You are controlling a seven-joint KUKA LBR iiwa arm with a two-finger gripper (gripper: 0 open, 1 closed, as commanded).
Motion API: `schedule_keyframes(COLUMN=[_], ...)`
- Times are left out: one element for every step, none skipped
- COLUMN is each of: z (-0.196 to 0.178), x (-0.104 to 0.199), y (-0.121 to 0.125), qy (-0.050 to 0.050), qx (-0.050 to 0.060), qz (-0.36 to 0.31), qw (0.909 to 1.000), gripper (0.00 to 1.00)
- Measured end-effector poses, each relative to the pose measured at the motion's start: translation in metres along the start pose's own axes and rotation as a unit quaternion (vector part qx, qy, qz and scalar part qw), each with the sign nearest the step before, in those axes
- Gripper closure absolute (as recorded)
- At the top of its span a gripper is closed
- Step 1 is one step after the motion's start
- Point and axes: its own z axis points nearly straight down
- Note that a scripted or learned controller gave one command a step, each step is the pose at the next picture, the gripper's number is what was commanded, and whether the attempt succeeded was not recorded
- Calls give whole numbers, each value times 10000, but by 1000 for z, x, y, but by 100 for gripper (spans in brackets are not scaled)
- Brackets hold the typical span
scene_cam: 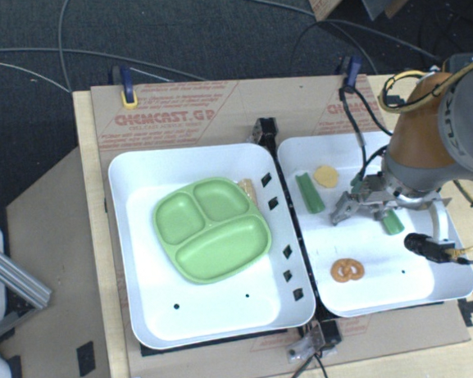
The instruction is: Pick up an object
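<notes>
The hand [361, 206] sits low in the right bin [378, 299], just right of the green stick [309, 192]. Can't tell if its fingers are open or gripping anything. Another green piece [392, 223] pokes out right beside the hand. A yellow disc [327, 176] lies just right of the stick's top end, and a pretzel [346, 271] is further down.

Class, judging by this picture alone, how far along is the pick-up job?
Done: the arm has reached the right bin, its tool low near the green stick. In hand: nothing visibly gripped. Left: grasping and lifting; the stick, yellow disc and pretzel lie on the bin floor.
</notes>
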Motion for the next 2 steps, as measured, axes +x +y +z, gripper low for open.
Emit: schedule_keyframes(z=[-14, -65], x=[0, 7], y=[1, -4], qy=[-4, -17], qx=[-28, -55], qz=[2, -5], qw=[10000, 10000], gripper=[100, 100])
